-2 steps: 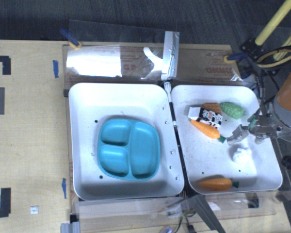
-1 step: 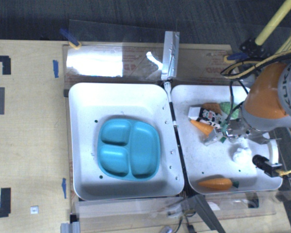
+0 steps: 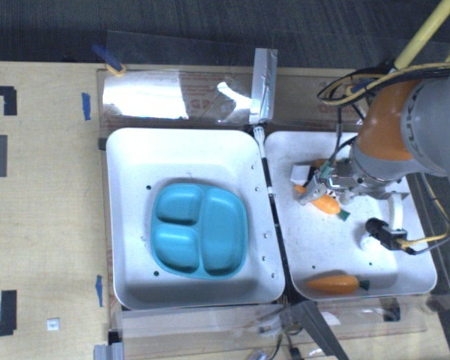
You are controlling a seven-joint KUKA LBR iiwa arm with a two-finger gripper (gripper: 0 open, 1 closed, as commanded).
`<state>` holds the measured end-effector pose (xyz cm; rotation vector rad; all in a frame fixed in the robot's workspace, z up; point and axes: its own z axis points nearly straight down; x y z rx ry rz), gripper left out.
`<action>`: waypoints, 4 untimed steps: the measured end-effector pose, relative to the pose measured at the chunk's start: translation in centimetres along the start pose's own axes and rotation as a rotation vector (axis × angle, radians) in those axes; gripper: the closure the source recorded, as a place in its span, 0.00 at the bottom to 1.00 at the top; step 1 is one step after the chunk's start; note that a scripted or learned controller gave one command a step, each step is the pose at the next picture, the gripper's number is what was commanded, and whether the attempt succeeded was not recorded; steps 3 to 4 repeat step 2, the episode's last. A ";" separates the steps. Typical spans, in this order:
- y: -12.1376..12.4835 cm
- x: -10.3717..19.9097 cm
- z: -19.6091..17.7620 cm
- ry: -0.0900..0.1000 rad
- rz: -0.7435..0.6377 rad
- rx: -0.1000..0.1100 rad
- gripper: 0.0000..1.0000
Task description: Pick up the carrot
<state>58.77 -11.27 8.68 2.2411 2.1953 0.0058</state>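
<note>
A carrot [image 3: 327,204] is seen at the jaws [image 3: 324,193] in the right bin [image 3: 405,276], centre right of the frame; whether it is gripped cannot be told. Lifting remains undone.

1 fixed camera looks down at a slant from above the table [image 3: 37,201], taking in both white bins [image 3: 135,156] from moderate height.
</note>
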 end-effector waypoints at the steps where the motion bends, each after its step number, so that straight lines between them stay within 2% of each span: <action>1: 0.1 0.0 -1.2 -0.001 -0.001 -0.005 1.00; 2: 5.0 3.4 -10.2 0.000 -0.086 -0.003 1.00; 4: 5.0 3.4 -10.2 0.000 -0.086 -0.003 1.00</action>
